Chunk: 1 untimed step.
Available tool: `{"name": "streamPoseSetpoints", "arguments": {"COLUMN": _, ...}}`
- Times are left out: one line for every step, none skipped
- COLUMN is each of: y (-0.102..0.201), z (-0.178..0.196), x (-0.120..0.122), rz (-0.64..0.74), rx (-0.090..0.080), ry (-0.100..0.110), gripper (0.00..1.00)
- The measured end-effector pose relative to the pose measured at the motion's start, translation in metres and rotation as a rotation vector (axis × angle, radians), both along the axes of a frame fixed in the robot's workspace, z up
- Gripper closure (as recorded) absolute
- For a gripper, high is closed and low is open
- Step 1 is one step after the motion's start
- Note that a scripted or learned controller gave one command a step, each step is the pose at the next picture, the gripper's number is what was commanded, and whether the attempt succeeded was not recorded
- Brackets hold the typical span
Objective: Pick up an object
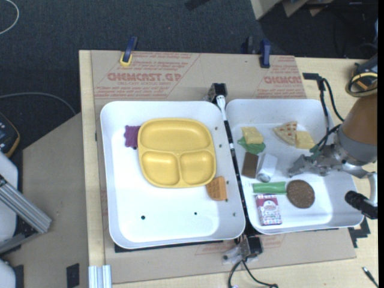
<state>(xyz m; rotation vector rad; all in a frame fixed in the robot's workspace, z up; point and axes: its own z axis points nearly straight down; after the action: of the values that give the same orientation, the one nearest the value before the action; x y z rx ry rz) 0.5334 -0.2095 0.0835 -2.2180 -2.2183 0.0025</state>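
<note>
Objects for picking lie scattered in the right bin: a brown round patty near the front, a green bar just left of it, a red and white packet in front of that, a brown block and a pale wrapped piece side by side in the middle, a yellow and green food piece behind them, and a pizza slice touching a yellow wedge toward the back. From the right the grey arm reaches in low, and its tool sits over bare bin floor just behind the patty, with nothing visibly between its tips; whether it is spread or closed I cannot tell. Over in the left bin a yellow divided tray rests, a purple piece touching its left edge and an orange waffle-like piece at its front right corner. Both bins sit on the tabletop.
</note>
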Motion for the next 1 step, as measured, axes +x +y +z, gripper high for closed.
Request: {"name": "streamPoseSetpoints", "arguments": {"y": -0.0006, "z": 0.0119, "x": 0.0007, "rz": -0.001, "rx": -0.002, "ry": -0.004, "gripper": 1.00}}
